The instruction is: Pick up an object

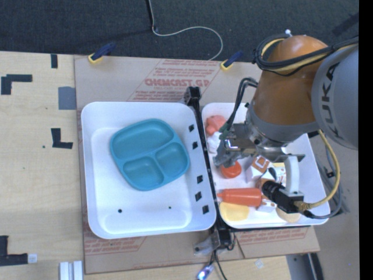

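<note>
Right of the frame's centre, my tool hangs low inside the right-hand shallow white bin, directly above a small round orange-red plastic piece. I cannot tell how far apart it stands, nor whether it has hold of anything. Near the bin's lower edge lies a long orange carrot-shaped toy, touching a pale yellow piece. It looks light, stiff and smooth, so I'd grip it across its middle. At left, a blue divided plastic plate rests in the other bin.
</note>
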You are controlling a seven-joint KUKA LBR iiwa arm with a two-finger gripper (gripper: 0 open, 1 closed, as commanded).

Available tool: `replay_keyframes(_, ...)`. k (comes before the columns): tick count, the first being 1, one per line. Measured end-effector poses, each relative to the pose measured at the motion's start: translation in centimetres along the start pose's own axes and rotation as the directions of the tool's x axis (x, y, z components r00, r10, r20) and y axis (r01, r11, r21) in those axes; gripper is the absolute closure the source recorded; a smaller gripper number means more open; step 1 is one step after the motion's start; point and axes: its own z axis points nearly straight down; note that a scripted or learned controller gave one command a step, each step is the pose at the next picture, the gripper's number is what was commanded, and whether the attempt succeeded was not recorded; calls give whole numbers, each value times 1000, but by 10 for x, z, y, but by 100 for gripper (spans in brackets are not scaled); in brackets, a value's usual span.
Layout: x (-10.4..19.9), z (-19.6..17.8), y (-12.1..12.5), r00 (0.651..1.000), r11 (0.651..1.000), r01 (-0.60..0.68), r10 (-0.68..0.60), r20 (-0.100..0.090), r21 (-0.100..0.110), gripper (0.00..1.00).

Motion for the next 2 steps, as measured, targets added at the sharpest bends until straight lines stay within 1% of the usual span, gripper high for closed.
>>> replay_keyframes(1, 40, -56, -1, 1000, 1000, 6, -6, -3, -10, 100)
replay_keyframes(2, 20, -107, -1, 1000, 1000, 2, -2, -1, -11, 100)
